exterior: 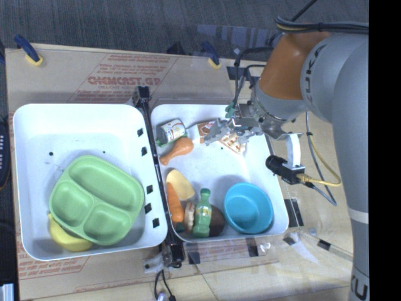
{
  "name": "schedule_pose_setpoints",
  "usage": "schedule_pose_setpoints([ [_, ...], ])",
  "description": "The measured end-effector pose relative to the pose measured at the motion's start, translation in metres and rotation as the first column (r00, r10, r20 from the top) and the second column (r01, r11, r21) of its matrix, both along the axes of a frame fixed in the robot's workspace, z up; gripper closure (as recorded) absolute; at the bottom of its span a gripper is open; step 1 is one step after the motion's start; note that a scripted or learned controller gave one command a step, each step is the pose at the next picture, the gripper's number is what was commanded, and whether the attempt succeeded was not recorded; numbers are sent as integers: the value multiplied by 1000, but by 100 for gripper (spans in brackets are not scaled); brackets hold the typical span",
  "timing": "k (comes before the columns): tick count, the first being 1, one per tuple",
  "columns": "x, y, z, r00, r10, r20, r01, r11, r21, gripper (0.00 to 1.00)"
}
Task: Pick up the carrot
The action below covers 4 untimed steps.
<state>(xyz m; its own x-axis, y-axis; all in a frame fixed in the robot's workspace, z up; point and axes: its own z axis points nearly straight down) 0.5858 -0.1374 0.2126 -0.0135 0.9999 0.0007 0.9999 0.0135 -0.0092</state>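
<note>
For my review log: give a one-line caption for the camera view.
The gripper hovers over the right bin's far end, apart from the carrot lying by the left wall near a blue bowl.

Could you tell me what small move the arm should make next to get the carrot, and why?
Probably travel toward the bin's near-left corner: the gripper hovers over the right bin's far side, while the carrot lies along its left wall, beside the green bottle. It needs lining up above the carrot before descending.

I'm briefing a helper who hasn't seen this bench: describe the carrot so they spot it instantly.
Look in the right bin, along its left wall near the front. The carrot lies there, a slim orange stick beside the green bottle. The other orange piece, further back, is fatter and pear-shaped.
</note>
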Motion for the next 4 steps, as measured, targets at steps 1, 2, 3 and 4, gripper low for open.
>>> schedule_pose_setpoints([
  [1,-28,44,-97,1000,9,-9,-9,1000,1,0],
  [2,36,34,-115,999,34,7,-34,999,0,0],
  [3,33,34,-108,999,42,-8,-42,999,2,100],
  [4,72,128,-18,959,-283,5,283,959,-1,100],
])
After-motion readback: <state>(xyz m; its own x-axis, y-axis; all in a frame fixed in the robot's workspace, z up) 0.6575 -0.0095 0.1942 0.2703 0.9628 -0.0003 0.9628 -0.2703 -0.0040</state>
